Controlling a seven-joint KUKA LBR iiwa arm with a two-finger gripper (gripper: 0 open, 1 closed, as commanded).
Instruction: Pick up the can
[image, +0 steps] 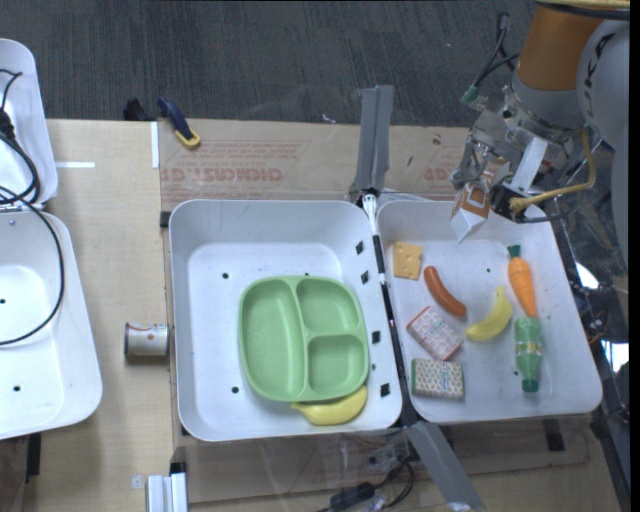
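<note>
Left of the left bin (182, 300), on the bare bench (120, 250), just beside the bin's outer wall: can (147, 341), lying on its side. Long axis running left to right, one end toward the bin wall, the silver end away from it. Apart from the gripper (478, 195), which hangs well right of the left bin, beyond its far right corner. Fingers drawn in close on a small brown-and-white carton (470, 212), gripped by its top and hanging tilted. Inside the left bin: green divided plate (303, 338), banana (330, 409) at its near edge.
</note>
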